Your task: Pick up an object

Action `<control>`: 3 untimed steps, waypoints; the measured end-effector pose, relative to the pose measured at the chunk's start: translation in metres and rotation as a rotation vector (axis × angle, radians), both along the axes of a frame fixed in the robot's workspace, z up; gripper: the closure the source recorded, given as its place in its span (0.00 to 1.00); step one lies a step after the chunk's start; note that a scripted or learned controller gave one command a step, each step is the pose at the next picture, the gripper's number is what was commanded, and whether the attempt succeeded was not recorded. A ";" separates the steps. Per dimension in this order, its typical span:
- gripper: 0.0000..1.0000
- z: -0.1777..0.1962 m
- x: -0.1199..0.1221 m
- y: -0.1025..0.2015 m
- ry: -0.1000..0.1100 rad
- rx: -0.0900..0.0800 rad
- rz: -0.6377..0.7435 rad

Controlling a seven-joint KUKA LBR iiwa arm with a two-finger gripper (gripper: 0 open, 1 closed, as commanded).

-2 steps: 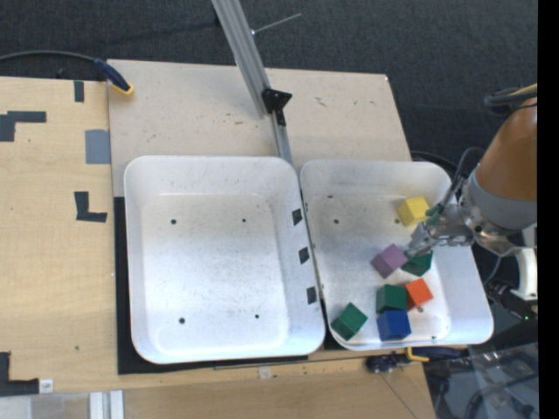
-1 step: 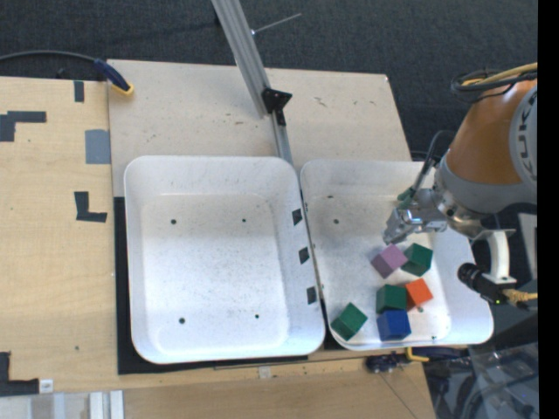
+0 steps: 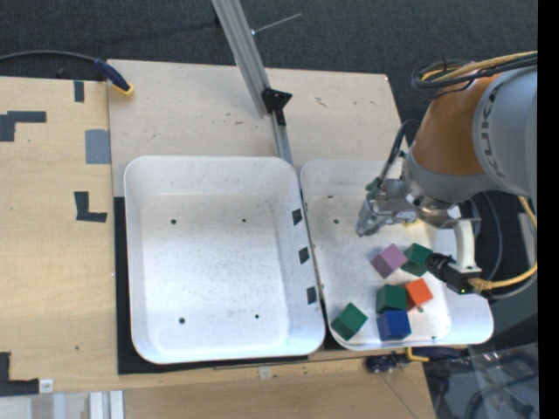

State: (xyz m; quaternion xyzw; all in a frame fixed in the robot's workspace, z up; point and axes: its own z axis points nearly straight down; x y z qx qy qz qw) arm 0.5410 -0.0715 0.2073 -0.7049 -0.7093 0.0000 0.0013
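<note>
The task is looking barely begun: no block is sitting in the tool [image 3: 371, 223], which is hovering over the upper middle of the right bin [image 3: 336, 190], above bare floor and a little up and to the left of the nearest block. Whether the tool is standing wide or narrow is something I cannot tell, since the grey metal there is blurring into one shape against the white. What is left, then, is the whole of the pick: choosing a block, coming down on it, closing, and lifting it clear. The candidates are all lying in the lower right part of the right bin, and I am counting six of them. A purple block [image 3: 389, 259] is lying closest to the tool, with a dark green block [image 3: 418, 257] just beside it on the right. Below these, a second green block [image 3: 392, 298] is touching an orange block [image 3: 420, 291], and a blue block [image 3: 394, 324] is sitting directly under that pair. A third green block [image 3: 350, 319] is resting apart from the cluster, near the bin's lower left corner. That is making three green, one purple, one orange and one blue. The left bin [image 3: 140, 234] is sitting alongside, so there are two bins on the surface [image 3: 192, 103]. The purple block is seeming the easiest target, being nearest and lying at the cluster's edge.
</note>
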 end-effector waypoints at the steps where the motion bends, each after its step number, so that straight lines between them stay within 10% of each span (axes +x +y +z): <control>1: 1.00 -0.001 0.014 0.062 0.000 0.000 0.002; 3: 1.00 0.005 0.041 0.168 0.000 -0.001 0.000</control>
